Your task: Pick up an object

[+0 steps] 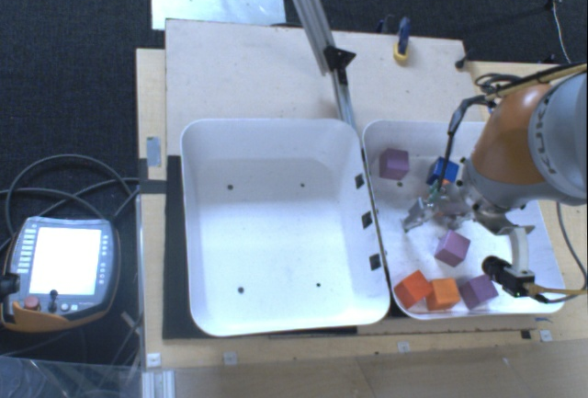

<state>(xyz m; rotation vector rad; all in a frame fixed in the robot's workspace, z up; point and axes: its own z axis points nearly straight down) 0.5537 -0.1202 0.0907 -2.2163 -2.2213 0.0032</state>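
The bench (276, 65) carried two white bins side by side. The left bin (207, 231) was the bigger-looking one; the right bin (378, 143) held the blocks. The grey and orange arm (528, 148) reached in from the right over the right bin, its gripper (424, 212) low above the bin floor with the metal fingers spread apart and nothing between them. A purple block (394, 163) sat near the back, apart from the gripper. Another purple block (452, 248) lay just beside the gripper toward the front. Along the front wall stood a red block (413, 288), an orange block (444, 293) and a third purple block (478, 290) in a row, close together. A control pad (60, 272) lay left of the bench
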